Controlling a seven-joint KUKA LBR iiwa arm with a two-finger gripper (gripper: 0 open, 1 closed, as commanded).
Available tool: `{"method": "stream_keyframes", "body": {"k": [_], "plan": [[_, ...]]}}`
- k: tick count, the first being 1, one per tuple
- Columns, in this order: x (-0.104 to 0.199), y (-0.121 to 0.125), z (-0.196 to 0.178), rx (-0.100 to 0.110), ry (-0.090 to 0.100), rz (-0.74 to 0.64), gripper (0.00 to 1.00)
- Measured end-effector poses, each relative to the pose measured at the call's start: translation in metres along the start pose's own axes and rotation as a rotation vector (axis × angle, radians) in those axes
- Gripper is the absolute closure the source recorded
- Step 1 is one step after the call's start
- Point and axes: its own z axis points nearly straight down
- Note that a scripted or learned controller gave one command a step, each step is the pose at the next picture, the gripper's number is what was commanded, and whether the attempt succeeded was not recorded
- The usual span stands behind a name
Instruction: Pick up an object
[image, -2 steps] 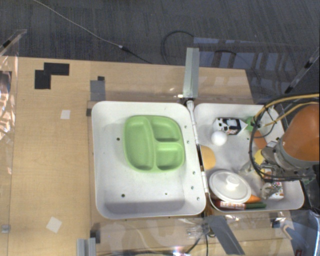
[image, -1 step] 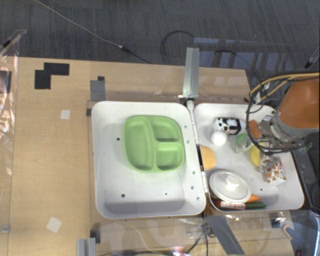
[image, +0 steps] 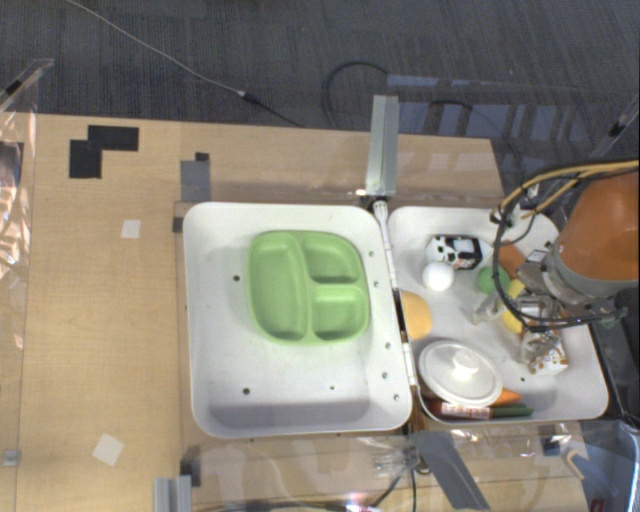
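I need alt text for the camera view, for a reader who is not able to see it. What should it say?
A grey and orange robot arm reaches from the right into the right bin, which holds a white lidded bowl, a white ball, a black-and-white toy and other small items. The left bin holds a green divided tray.

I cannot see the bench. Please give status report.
Hand low in right bin, fingers hidden. Nothing seen held. White bowl, ball close by.

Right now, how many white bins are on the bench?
2. The left bin holds a green divided tray; the right bin holds the small objects, with the arm over it.
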Motion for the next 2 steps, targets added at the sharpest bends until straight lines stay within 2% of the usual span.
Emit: {"method": "stream_keyframes", "body": {"k": [1, 2], "plan": [[-0.056, 0.038, 0.0, 0.005, -0.001, 0.261, 0.0], [-0.04, 0.014, 0.0, 0.001, 0.0, 0.128, 0.0]]}}
